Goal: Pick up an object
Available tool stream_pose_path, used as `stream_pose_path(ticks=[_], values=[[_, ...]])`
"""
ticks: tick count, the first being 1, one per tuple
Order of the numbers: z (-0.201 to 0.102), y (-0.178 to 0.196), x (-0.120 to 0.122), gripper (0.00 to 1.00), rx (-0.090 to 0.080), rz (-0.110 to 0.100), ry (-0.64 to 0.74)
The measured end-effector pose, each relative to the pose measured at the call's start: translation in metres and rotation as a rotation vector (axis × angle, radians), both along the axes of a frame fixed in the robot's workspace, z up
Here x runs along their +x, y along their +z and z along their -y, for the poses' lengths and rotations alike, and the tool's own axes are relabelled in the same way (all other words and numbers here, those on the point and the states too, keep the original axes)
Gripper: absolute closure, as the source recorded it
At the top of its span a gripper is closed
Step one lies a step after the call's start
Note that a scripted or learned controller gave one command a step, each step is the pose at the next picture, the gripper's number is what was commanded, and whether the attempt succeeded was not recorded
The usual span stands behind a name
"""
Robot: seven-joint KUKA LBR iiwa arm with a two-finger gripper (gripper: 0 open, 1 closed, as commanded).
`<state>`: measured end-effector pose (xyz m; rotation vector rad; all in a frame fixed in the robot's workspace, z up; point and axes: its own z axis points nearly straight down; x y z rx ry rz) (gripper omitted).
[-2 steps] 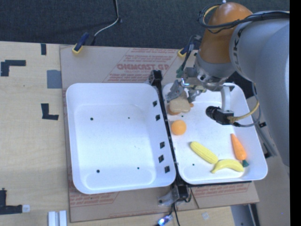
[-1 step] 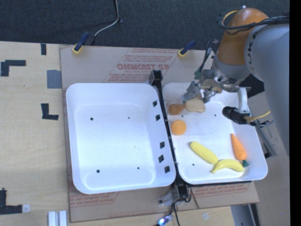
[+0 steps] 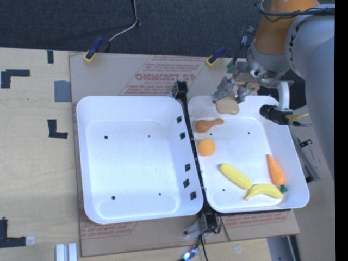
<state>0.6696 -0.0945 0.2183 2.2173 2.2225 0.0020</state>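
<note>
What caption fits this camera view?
Gripper at a tan piece over the right bin of toy food.

Claw (image 3: 232,93) above right bin (image 3: 283,145), tan lump (image 3: 228,107) between its fingers.

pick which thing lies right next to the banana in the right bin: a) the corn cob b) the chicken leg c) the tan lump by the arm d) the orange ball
A: the corn cob lies against the banana near the front of the right bin.
</note>
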Motion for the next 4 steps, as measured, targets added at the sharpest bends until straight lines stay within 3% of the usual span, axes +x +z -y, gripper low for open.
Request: stream_pose_path(ticks=[2,3,4], values=[[-0.068,0.012,-0.087,1.0,0.002,-0.008,0.002],[-0.085,0.009,-0.095,1.0,0.001,-0.007,0.001],[-0.147,0.067,-0.141,1.0,0.004,-0.001,0.006]])
